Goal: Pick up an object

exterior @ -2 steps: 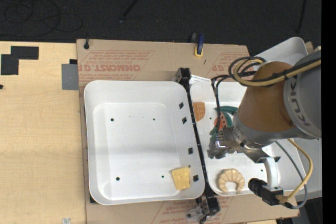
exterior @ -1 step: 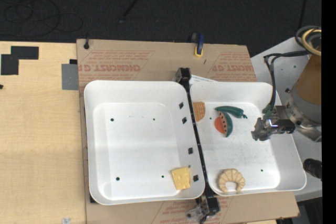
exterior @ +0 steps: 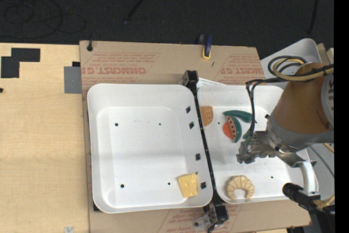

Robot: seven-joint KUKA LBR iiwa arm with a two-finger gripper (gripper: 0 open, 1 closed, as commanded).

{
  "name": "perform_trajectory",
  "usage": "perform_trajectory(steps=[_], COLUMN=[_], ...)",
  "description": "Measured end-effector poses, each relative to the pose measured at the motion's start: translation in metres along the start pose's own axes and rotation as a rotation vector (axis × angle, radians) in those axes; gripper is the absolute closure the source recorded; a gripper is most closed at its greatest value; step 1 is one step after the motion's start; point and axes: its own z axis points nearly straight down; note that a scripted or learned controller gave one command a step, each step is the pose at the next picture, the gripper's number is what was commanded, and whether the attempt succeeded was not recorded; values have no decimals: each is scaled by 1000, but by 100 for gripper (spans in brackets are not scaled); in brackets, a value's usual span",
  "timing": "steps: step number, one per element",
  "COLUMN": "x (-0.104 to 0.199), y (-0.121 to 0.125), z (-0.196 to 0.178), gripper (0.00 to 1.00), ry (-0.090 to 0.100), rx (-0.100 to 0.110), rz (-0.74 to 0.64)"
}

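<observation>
**Gripper low over the right bin**

The gripper (exterior: 246, 154) hangs in the right bin (exterior: 272, 185); I cannot tell its state. A watermelon slice (exterior: 231, 128) lies at 11 o'clock, a croissant (exterior: 240, 187) at 6 o'clock.

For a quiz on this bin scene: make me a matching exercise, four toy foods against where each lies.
Things:
1. yellow cheese wedge
2. croissant
3. watermelon slice
4. orange waffle piece

Places:
A. right bin, against its left wall, far half
B. left bin, near right corner
C. right bin, near edge
D. right bin, middle, just beyond the gripper

Pairs: 1-B, 2-C, 3-D, 4-A
</observation>
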Motion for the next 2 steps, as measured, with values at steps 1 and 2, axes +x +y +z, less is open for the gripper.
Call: perform_trajectory(steps=[1,2], x=[14,21], y=[2,0], z=[-100,1], gripper=[100,100], ry=[-3,-2], rx=[-20,0], rz=[-2,1])
